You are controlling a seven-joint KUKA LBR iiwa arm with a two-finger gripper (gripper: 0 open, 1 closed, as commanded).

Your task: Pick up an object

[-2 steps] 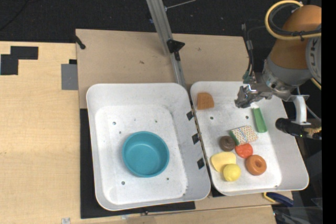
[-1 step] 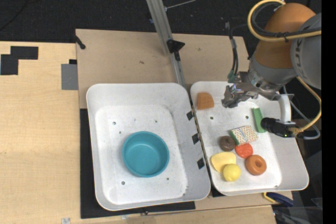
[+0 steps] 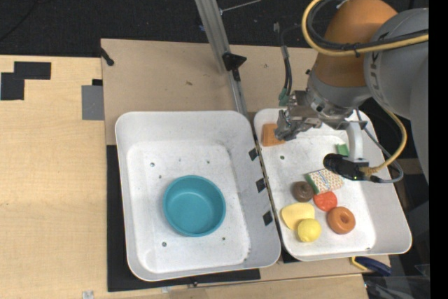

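My gripper [image 3: 285,127] hangs low over the far left corner of the right bin [image 3: 383,238], just right of a flat orange block [image 3: 268,136] that lies against the bin's wall. The gripper's tip overlaps the block's right edge. Nearer the front of this bin lie a brown ring [image 3: 302,190], a checkered packet [image 3: 325,180], a red piece [image 3: 325,202], an orange ring [image 3: 341,220], a yellow wedge [image 3: 296,213] and a yellow ball [image 3: 309,230]. A small green piece [image 3: 342,149] sits behind the wrist.
The left bin [image 3: 140,129] holds a teal bowl [image 3: 194,204] near its front middle. A slanted metal rail [image 3: 210,10] rises behind the bins, ending close to the gripper. Cables loop over the orange-banded wrist [image 3: 353,24].
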